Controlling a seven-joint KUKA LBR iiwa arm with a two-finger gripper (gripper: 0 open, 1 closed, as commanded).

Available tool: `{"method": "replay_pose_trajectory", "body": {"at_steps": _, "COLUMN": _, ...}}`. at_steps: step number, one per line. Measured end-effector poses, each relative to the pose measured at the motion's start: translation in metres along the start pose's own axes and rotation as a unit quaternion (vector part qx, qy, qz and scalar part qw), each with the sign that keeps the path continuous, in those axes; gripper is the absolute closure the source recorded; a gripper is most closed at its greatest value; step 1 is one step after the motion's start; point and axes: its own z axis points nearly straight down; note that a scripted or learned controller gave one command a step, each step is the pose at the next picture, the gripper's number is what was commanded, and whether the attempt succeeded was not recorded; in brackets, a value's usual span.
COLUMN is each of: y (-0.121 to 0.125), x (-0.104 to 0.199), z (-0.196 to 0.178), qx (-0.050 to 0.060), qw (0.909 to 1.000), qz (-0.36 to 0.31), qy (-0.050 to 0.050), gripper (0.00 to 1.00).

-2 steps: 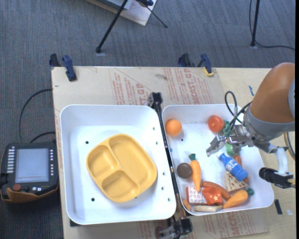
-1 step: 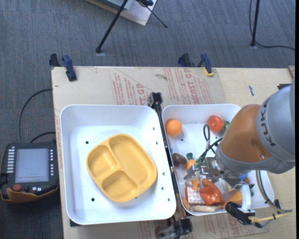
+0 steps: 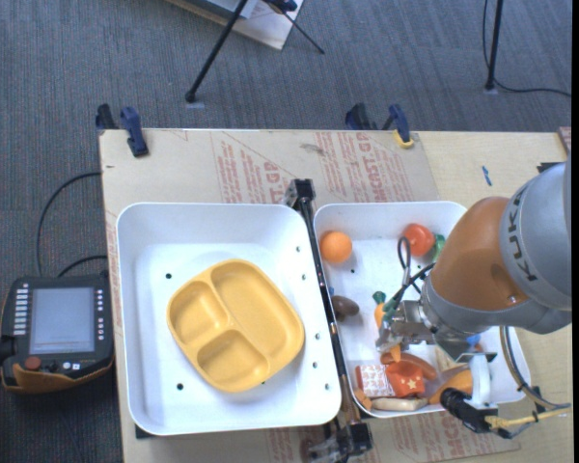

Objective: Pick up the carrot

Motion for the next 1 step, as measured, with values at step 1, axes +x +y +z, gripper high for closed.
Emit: {"method": "replay_pose_trajectory", "body": {"at_steps": 1, "y": 0.0011, "x": 0.0886, "z": -0.0902, "qx": 0.000, "qw": 0.9855, "qz": 0.170, "qy": 0.000, "gripper": 1.00}}
